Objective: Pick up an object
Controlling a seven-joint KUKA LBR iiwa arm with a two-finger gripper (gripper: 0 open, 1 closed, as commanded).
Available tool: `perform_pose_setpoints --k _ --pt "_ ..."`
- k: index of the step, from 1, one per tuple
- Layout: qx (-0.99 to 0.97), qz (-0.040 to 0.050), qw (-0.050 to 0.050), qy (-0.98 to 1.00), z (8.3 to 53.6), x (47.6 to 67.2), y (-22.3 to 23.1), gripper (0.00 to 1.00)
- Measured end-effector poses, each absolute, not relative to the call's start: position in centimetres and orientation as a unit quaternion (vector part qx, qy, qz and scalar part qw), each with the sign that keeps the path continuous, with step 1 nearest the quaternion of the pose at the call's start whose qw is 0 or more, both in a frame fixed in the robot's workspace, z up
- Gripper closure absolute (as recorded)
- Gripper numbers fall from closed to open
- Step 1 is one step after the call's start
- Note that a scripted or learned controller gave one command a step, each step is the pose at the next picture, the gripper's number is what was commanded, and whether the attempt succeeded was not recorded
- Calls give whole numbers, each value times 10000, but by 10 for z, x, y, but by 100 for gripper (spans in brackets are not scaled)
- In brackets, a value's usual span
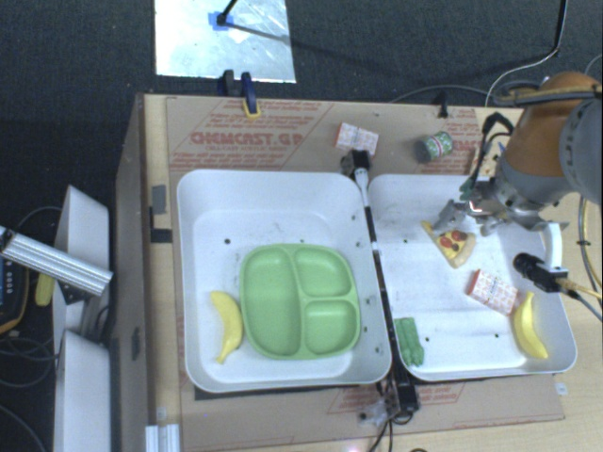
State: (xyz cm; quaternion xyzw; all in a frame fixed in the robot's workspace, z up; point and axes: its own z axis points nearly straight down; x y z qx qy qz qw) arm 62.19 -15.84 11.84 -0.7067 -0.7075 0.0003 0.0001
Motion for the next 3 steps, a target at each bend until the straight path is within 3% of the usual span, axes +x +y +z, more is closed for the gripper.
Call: perform_pose_setpoints --k 1,3 --pt "-7066 -16 -57 -7076 89 627 -160 0" --pt "-7060 -4 -7 -7082 85 624 -153 0"
